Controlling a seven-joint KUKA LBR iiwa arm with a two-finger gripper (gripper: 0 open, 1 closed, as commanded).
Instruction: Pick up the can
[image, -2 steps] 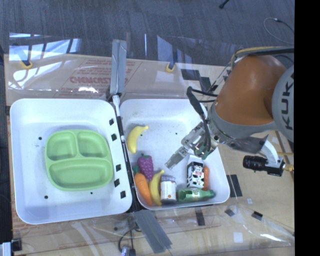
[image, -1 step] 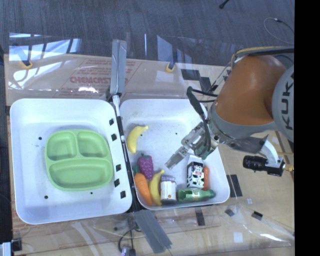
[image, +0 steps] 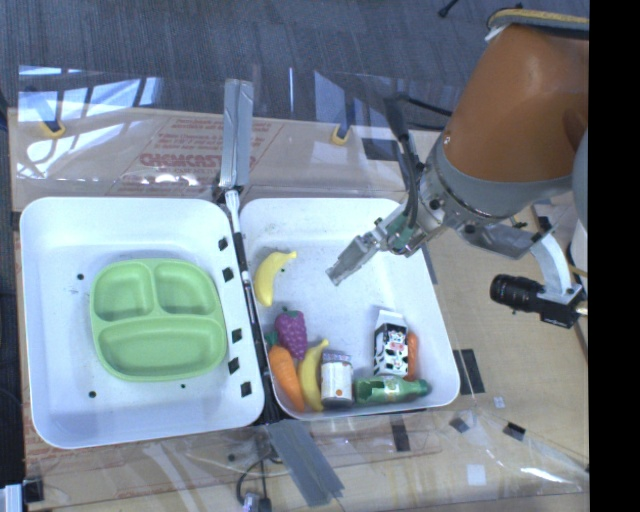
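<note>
Your grey two-finger gripper (image: 343, 266) hangs over the bare upper middle of the right-hand shallow white bin (image: 300, 215), slanting down toward the lower left of the frame; nothing sits between its fingers, and whether they stand spread or pressed together you cannot tell at this angle. It is well apart from the clutter, which I judge to be a staging height above open floor rather than a committed reach. The target — a small metal can with a silver lid and a brownish label (image: 336, 378) — stands upright against the bin's lower edge, in the lower centre of the frame. It is boxed in: a yellow plastic banana (image: 313, 372) touches its left side, with an orange toy carrot (image: 284, 377) beyond that, and a green bottle lying on its side (image: 390, 389) presses in from its right. A purple bunch of toy grapes (image: 292, 331) sits just above the banana. The crowding likely leaves you only the top to approach — a straight descent looks safest.
</note>
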